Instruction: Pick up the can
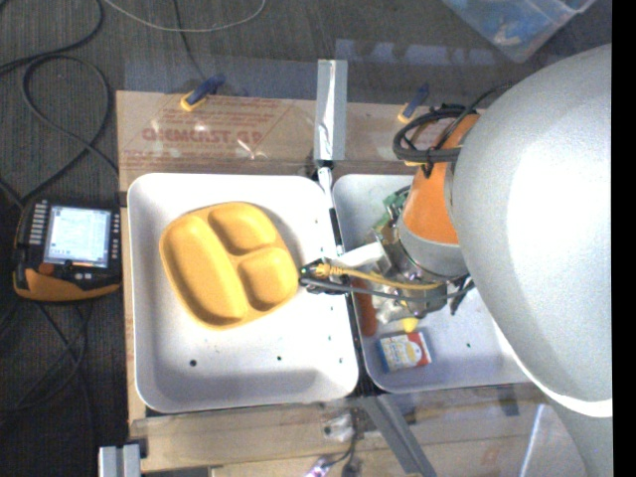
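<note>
A small flat item with a red, white and blue label, possibly the can, lies near the front of the right bin. My gripper hangs low over the middle of that bin, under the grey wrist and its orange band, just behind and slightly right of the labelled item. The arm's bulk hides the gripper's tips and most of the right bin's floor. Nothing can be seen held.
A yellow three-compartment tray lies in the left bin. In the right bin a reddish-brown item lies by the left wall, a small yellow piece sits beside it, and something green shows at the back.
</note>
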Tool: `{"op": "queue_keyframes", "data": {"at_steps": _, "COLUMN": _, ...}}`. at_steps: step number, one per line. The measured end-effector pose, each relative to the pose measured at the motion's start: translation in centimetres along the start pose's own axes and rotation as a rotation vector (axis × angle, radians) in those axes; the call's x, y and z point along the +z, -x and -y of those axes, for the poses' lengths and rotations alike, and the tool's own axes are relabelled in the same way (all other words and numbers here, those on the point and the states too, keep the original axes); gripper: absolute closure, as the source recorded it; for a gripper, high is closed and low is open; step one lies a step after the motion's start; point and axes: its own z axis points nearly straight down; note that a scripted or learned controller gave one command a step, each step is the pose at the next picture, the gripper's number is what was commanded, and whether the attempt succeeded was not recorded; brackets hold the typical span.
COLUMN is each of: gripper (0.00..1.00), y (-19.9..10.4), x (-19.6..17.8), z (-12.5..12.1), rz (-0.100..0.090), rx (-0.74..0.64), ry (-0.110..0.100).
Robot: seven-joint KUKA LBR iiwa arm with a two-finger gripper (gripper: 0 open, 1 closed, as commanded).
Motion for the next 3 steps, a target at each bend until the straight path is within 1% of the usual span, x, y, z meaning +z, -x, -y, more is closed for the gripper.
{"op": "queue_keyframes", "data": {"at_steps": 1, "gripper": 1.00, "y": -2.3, "x": -12.0, "z": 5.4, "rz": -0.003, "rx": -0.004, "ry": 0.003}}
{"op": "queue_keyframes", "data": {"at_steps": 2, "gripper": 1.00, "y": -10.0, "x": -15.7, "z": 11.0, "rz": -0.003, "rx": -0.009, "ry": 0.004}}
{"op": "queue_keyframes", "data": {"at_steps": 3, "gripper": 0.00, "y": -10.0, "x": -15.7, "z": 11.0, "rz": -0.003, "rx": -0.008, "ry": 0.004}}
